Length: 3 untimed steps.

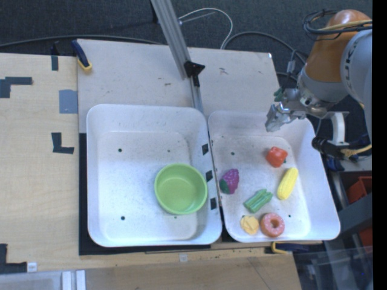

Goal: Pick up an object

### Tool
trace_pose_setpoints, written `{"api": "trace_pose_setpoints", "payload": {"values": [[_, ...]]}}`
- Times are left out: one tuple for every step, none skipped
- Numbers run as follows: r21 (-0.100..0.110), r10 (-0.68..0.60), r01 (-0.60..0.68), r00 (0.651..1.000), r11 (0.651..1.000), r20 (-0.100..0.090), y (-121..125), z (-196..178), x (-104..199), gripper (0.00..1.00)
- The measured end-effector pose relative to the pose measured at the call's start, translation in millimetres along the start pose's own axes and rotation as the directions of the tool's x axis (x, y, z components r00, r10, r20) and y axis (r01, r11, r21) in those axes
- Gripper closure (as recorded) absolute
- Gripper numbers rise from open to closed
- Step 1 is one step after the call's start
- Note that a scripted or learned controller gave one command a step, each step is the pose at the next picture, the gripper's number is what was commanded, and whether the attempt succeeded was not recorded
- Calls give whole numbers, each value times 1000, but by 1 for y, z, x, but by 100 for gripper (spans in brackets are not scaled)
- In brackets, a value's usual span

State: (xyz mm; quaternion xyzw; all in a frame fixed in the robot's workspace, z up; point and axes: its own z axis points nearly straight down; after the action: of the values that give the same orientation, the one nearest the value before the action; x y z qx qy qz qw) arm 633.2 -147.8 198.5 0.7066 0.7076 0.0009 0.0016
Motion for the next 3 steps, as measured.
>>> {"api": "trace_pose_setpoints", "payload": {"values": [[-1, -1, 1, 1000, 1000, 0, -7, -53, 7, 100], [5, -5, 5, 1000, 1000, -2, 2, -38, 65, 100], [5, -5, 5, 1000, 1000, -2, 14, -26, 121, 100]]}}
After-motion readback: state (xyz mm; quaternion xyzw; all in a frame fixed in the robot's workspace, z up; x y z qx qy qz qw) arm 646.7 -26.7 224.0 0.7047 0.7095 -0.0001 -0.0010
